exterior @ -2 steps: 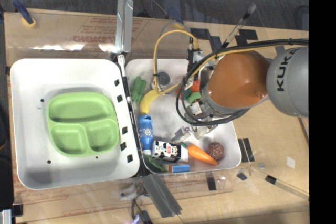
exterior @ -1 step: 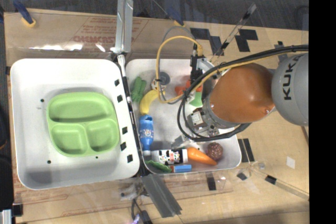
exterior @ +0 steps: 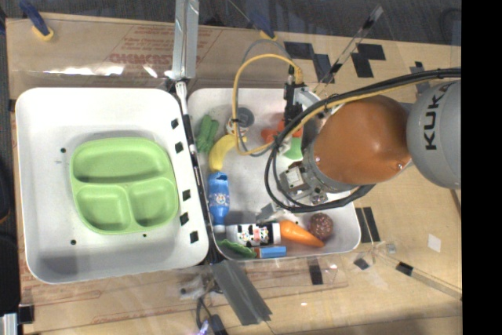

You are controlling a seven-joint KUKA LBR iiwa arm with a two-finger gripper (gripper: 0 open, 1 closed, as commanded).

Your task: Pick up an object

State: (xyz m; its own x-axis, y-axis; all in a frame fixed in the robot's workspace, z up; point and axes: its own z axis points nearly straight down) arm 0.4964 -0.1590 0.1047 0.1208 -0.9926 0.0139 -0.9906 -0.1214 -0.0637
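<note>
The left bin (exterior: 47,169) fills the left half of the frame and holds a green divided tray (exterior: 121,184) lying flat near its middle. Just right of the divider, the right bin (exterior: 345,235) holds all the loose objects. Along its left wall, from top to bottom, lie a green piece (exterior: 205,131), a yellow banana (exterior: 222,151) and a blue bottle (exterior: 218,198). Along the bottom wall lie a black-and-white bottle (exterior: 255,233) on its side, a dark green item (exterior: 235,249) and a small blue block (exterior: 272,252) below it, then an orange carrot (exterior: 302,234) and a brown ball (exterior: 320,225) touching the carrot's thick end. A grey disc (exterior: 243,119) sits near the bin's upper edge, with an orange-red piece (exterior: 274,133) to its right. The arm (exterior: 435,133) enters from the right of the frame and bends down over the right bin, its orange band (exterior: 361,141) covering the bin's centre right. The gripper (exterior: 294,178) points down into the bin beneath that band, perhaps just above the floor beside a light green piece (exterior: 292,149). The wrist hides its tips, so its grip is impossible to judge, and no object is seen held in it.
</note>
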